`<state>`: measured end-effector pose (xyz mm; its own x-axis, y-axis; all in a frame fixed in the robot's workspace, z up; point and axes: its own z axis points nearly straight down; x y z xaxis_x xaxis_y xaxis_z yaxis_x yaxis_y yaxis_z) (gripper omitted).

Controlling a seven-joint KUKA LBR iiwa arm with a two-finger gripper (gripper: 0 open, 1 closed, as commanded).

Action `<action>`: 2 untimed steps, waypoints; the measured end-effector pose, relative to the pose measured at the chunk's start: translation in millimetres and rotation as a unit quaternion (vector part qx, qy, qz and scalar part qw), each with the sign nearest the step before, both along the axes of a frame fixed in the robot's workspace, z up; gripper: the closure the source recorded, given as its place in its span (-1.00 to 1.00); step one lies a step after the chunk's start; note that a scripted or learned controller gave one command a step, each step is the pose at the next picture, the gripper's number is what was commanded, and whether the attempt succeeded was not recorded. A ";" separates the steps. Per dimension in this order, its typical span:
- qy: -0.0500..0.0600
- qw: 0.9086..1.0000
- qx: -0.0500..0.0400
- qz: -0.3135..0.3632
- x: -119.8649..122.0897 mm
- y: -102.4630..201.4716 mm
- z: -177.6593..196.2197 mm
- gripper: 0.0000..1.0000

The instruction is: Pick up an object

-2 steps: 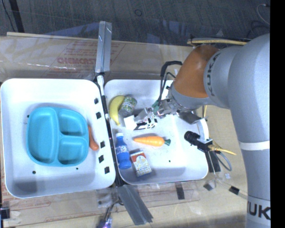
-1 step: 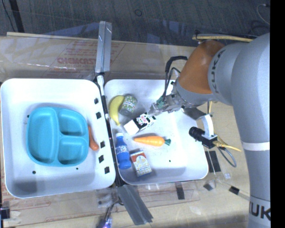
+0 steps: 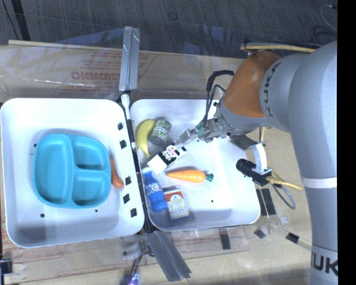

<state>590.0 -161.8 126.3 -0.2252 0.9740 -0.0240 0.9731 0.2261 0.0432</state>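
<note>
My gripper point(image 3: 186, 138) reaches into the right bin point(image 3: 237, 209) from the right, low over its middle. Its tip sits just above and right of a small white box with black markings point(image 3: 169, 155); I cannot tell whether they touch. Left of the tip lie a yellow banana point(image 3: 143, 135) and a dark green round jar point(image 3: 161, 130). An orange carrot with a green top point(image 3: 187, 175) lies below the box. A blue bottle point(image 3: 153, 190) and a small printed carton point(image 3: 176, 203) rest near the bin's front left.
The left bin point(image 3: 18, 218) holds a blue divided tray point(image 3: 71, 168) with a thin orange item point(image 3: 115, 174) along its right side. A metal divider point(image 3: 128, 64) stands between the bins. The grey arm point(image 3: 308, 111) covers the right bin's far right corner.
</note>
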 end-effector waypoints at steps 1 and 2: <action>0.004 1.000 0.002 0.014 -25.2 42.0 -16.4 -1.00; 0.000 1.000 0.003 0.017 -46.9 36.0 -16.0 -1.00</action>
<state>543.0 -125.8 110.3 -0.2581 0.9660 -0.0172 0.9650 0.2586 0.0440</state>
